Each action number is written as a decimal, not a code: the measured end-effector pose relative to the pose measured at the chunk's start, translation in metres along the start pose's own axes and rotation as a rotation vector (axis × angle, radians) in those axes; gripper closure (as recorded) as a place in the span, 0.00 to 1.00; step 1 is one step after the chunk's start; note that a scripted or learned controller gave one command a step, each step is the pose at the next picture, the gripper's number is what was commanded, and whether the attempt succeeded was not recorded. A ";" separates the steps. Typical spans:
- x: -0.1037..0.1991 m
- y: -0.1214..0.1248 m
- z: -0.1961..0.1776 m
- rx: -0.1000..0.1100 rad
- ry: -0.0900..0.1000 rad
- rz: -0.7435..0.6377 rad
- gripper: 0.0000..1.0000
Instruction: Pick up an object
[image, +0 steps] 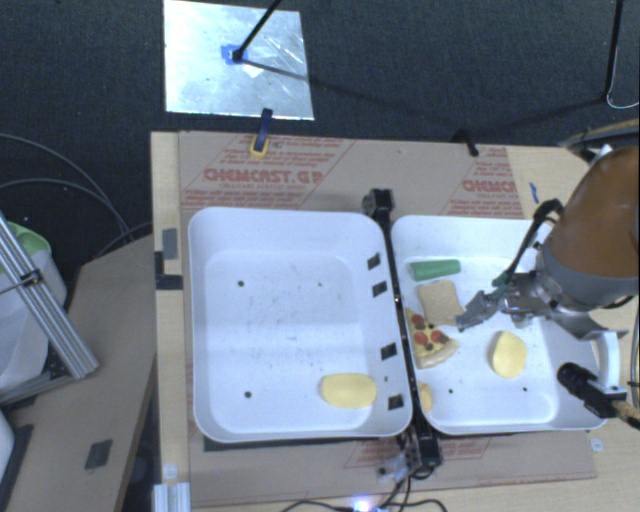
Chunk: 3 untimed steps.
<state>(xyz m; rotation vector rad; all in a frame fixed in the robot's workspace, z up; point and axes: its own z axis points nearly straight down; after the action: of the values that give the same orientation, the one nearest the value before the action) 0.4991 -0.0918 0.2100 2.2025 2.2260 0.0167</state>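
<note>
**Over the right bin, claw above the toy food**

Above the right bin (540, 405) I hover, my claw (478, 312) slung out to the left of my grey wrist, and whether it is open or closed I cannot tell from this slanted view. Nothing shows gripped in it. My orange band (600, 215) sits big at the right edge.

Just left of the claw tip lies a tan bread slice (438, 299), squarish, flat and slightly tilted. Touching its lower edge is a pizza slice (433, 340), pale crust with red dots on top, pointing toward the divider between the bins. Up from the bread, near the far wall, lies a green piece (435, 268), short and bar-shaped, lying sideways. Down and to the right of my claw rests a yellow oval piece (508, 354), smooth and plain, lying flat on the white floor, apart from the rest. A small yellow bit (425, 397) pokes out by the divider at the near corner, mostly hidden.

Across the divider, the left bin (250, 300) holds one yellow lump (348, 390), rounded and pale, near its front wall. Both bins rest on a cardboard sheet (300, 170) printed in red letters.
</note>
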 end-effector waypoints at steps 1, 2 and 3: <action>-0.068 0.021 0.101 0.016 -0.003 0.014 0.00; -0.032 -0.014 0.043 0.012 0.001 0.005 0.00; -0.006 0.026 -0.013 0.005 -0.001 0.002 0.00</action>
<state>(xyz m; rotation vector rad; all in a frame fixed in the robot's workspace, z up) 0.5246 -0.0977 0.2231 2.2067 2.2260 0.0095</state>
